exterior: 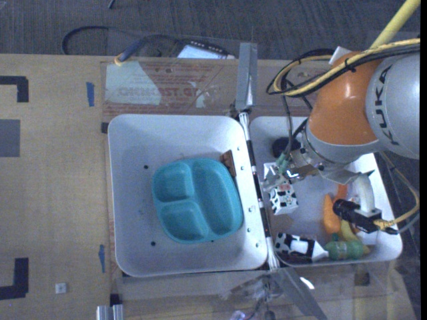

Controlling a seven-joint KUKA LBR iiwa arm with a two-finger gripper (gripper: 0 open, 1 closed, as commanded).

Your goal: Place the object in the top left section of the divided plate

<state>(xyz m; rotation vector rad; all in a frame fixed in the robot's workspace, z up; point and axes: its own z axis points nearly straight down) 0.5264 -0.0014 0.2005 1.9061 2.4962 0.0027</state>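
Gripper [280, 176] of the grey-and-orange arm hangs low in the right bin [390, 199], its fingers apparently closing around a small white cube with dark spots [283, 199] at its 6 o'clock, though whether they truly pinch it cannot be told from this angle. That cube looks light, rigid and smooth-faced, so a squeeze across two opposite flat sides should hold, with some risk of twisting. The blue divided plate [197, 200] sits at 9 o'clock in the left bin [127, 145], all sections bare.
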